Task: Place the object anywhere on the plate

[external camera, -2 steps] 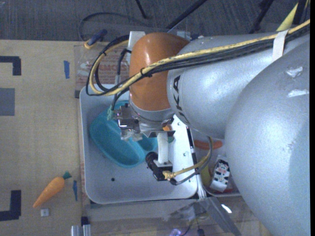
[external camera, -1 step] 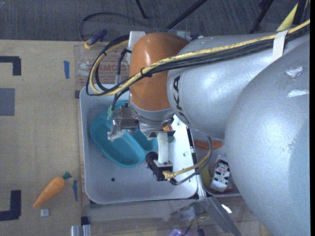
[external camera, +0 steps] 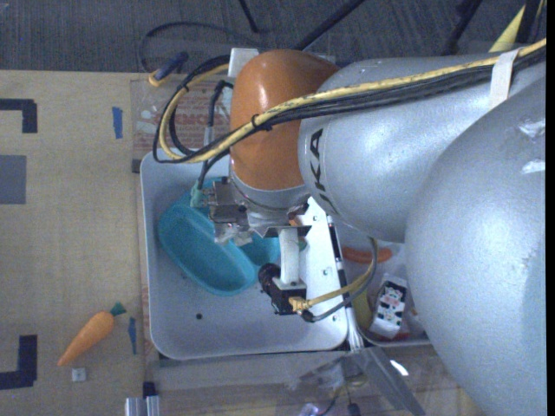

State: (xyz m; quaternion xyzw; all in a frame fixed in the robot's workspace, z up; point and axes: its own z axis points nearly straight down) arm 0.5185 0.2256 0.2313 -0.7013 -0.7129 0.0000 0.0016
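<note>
- Several black corner marks [external camera: 19, 115] and short strips of blue tape [external camera: 117, 121] sit on the tan bench [external camera: 69, 232] at the far left, probably as layout guides and not as part of the job.
- One toy carrot [external camera: 87, 336] lies on the bare bench at the near left, outside the white bin [external camera: 173, 328] and just beside its left wall, with its green top pointing towards the bin. It looks like the object the task means. If so, it is well apart from the plate and the task is not yet done.
- One blue plate [external camera: 195, 250] rests on the bin floor towards the left wall, tilted or lying slightly askew. Its left half is open to view and bears nothing that can be seen, while its right part is covered by the arm.
- Directly over the plate's right edge hangs the gripper [external camera: 232, 225], seen from above under the orange band [external camera: 264, 120]. From this angle it cannot be told whether it is released, clenched or carrying anything. The pose would suit a drop onto the plate.
- Yellow and black cables [external camera: 186, 111] loop off the wrist towards the far left, slack enough to let it turn.
- Most of the right side is taken by the grey arm [external camera: 451, 172], which reaches in low across the bins.
- One small black and white item [external camera: 390, 306] shows in a gap at the near right, beneath the arm, with a thin orange thing [external camera: 364, 255] just beyond it. Neither can be identified.
</note>
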